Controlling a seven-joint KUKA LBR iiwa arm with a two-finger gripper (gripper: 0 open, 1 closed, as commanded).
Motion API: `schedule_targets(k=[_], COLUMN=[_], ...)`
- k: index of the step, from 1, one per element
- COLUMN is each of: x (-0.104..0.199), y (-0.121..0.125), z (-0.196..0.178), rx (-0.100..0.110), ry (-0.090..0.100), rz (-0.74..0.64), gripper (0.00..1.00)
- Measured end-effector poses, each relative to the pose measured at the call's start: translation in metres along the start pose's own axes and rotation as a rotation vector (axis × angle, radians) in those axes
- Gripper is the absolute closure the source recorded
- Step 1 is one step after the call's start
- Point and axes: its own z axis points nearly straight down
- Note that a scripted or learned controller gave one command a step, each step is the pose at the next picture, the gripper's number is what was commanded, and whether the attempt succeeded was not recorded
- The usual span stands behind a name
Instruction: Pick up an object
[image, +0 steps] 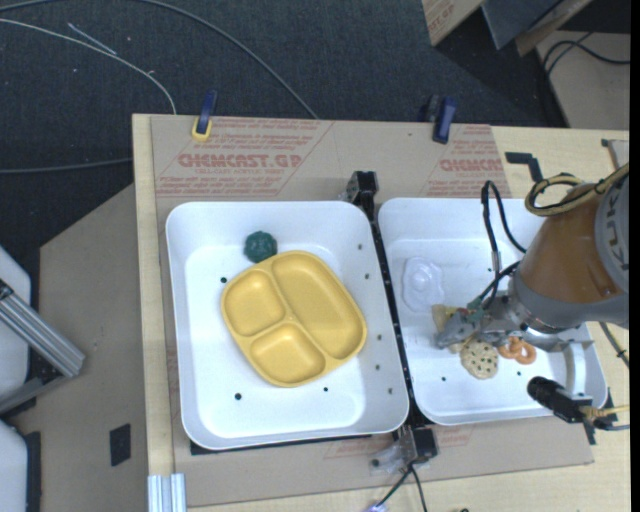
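In the right bin (440, 400) lie a chocolate-chip cookie (480, 360), an orange pretzel-shaped piece (517, 349), a small tan piece (441, 316) and a clear plastic item (422, 281). My gripper (456, 329) reaches in from the right and sits low in this bin, just left of the cookie and right beside the tan piece. Whether it touches the tan piece is unclear. The arm hides the right part of the bin.
The left bin (195, 400) holds a yellow three-compartment plate (292, 316) and a small dark green lump (261, 245) behind it. A black divider clamp (362, 186) sits between the bins at the back. Bare bin floor lies in front of the cookie.
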Motion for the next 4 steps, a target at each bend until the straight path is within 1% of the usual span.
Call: schedule_targets(k=[1, 2, 3, 4], x=[0.0, 0.003, -0.001, -0.001], y=[0.001, 0.001, 0.008, 0.009], z=[-0.012, -0.054, -0.1, -0.151], rx=[-0.005, -0.008, -0.01, -0.011], ry=[-0.001, -0.003, -0.004, -0.004], rz=[-0.001, -0.002, -0.002, -0.002], gripper=[1.0, 1.0, 1.0, 1.0])
